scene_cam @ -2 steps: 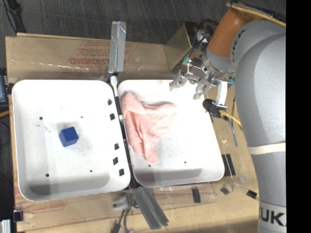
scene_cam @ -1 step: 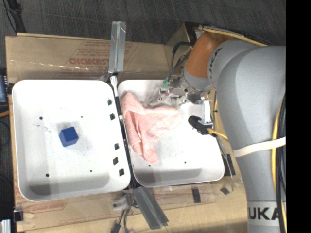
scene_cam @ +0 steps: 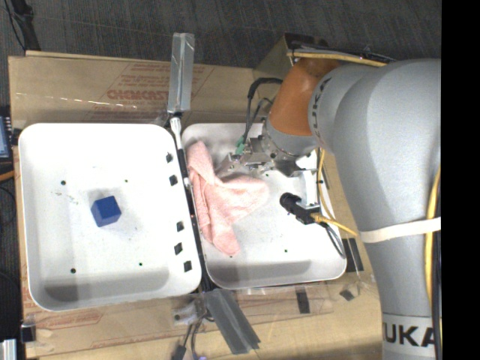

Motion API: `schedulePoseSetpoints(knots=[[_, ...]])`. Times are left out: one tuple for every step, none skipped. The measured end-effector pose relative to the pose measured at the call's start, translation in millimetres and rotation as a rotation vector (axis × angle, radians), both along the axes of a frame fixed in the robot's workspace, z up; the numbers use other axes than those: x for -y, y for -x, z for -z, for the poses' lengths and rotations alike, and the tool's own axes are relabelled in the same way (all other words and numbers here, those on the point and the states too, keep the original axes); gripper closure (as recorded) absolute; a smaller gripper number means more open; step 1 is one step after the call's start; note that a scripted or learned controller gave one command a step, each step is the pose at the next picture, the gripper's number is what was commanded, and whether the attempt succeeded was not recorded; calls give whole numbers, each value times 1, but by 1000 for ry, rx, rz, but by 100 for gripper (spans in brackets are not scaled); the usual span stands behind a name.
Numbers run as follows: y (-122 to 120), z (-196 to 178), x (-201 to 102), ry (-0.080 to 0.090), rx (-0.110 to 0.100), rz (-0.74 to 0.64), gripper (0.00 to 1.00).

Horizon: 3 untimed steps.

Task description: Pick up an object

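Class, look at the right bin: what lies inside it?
Inside the right bin lies a crumpled pink cloth, with the end effector at its upper edge. The bin floor beneath the cloth is covered.

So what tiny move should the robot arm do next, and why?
Probably ease straight down a little onto the pink cloth. The gripper sits in the right bin right at the cloth's upper edge, so that cloth is its nearest thing; the blue cube lies in the other bin.
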<state>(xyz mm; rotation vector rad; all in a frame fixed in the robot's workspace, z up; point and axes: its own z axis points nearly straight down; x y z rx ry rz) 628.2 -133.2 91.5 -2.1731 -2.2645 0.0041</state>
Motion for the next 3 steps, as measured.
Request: schedulePoseSetpoints(knots=[[29, 0, 12, 0, 0, -21, 0], [46, 0, 9, 0, 0, -26, 0], [58, 1, -22, -1, -1, -127, 0]])
